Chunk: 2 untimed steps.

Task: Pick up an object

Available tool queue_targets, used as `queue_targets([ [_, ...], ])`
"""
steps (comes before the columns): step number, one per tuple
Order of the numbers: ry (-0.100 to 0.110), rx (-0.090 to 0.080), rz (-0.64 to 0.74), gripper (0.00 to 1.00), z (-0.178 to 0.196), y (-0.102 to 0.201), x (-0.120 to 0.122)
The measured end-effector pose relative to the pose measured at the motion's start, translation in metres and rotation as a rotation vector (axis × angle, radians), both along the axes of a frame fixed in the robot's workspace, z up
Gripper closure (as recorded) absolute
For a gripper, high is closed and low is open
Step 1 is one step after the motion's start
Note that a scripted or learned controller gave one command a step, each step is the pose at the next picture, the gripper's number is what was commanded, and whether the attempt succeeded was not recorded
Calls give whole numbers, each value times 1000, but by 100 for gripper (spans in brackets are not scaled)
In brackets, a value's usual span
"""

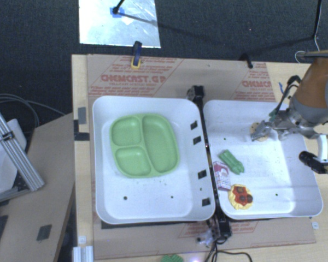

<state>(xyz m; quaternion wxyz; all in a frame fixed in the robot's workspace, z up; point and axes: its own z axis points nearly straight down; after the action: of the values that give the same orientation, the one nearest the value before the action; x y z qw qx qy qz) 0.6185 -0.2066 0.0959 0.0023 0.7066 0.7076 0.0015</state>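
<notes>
Three objects lie lower left of the gripper (261, 133); green piece (230, 161) nearest, long axis diagonal; finger state unreadable.

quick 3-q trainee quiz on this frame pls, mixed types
1. True or false: the green divided tray lies in the left bin.
2. Which sits nearest the right bin's front edge? A) green toy B) red-and-yellow toy C) gripper
3. How many compartments does the tray have?

Key: 1 true; 2 B; 3 three.
</notes>
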Motion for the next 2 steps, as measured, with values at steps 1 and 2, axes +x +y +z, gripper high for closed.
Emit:
queue_targets([
  [1,-1,0,4,0,-11,1,48],
  [2,-7,-3,6,100,3,0,49],
])
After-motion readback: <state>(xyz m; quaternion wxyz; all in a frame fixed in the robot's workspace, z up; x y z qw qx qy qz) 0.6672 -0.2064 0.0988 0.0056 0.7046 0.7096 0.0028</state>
